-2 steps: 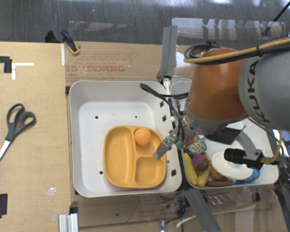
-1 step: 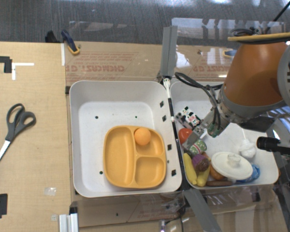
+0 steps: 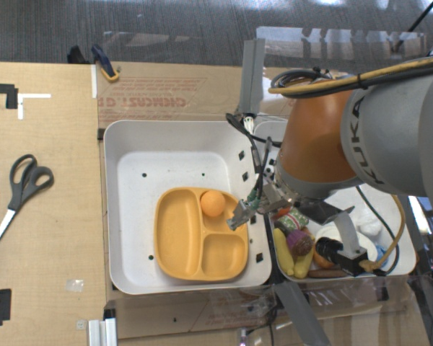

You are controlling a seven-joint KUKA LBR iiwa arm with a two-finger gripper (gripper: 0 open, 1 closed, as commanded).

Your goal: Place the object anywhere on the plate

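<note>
Fruit, an orange ball (image 3: pixel 213 203), sits in the upper right compartment of the yellow plate (image 3: pixel 177 233) in the left bin (image 3: pixel 123 193). We see the gripper (image 3: pixel 242 215) just beside it; its grasp state we cannot tell.

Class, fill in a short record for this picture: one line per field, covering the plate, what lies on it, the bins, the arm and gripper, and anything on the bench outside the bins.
plate: yellow plate with three compartments, lying in the left bin
on plate: orange ball in the small upper compartment
right bin: toy foods, among them a banana
arm: grey arm reaching in from the right, over the right bin
gripper: gripper at the plate's right edge, beside the ball
bench: scissors to the left of the bins
</note>
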